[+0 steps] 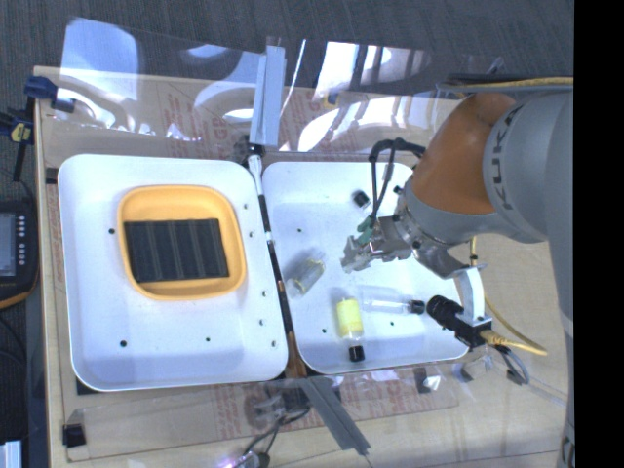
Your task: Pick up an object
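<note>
My gripper [357,253] hangs over the middle of the right bin [292,188], reaching in from the right on the grey arm with its orange band. Its tips are small and blurred against the white floor. A grey-green crumpled object [307,273] lies to the lower left of the gripper, apart from it. A yellow cylinder with a black cap [349,320] lies near the bin's front. A clear syringe-like tube with a black end [390,305] lies just below the gripper. A small black piece [360,199] sits toward the bin's back.
The left bin [88,330] holds a yellow tray with a dark ribbed insert [178,244]. A divider ridge [272,261] separates the two bins. A clear plastic wall [263,86] stands behind them. A screen device [15,247] sits at the far left edge.
</note>
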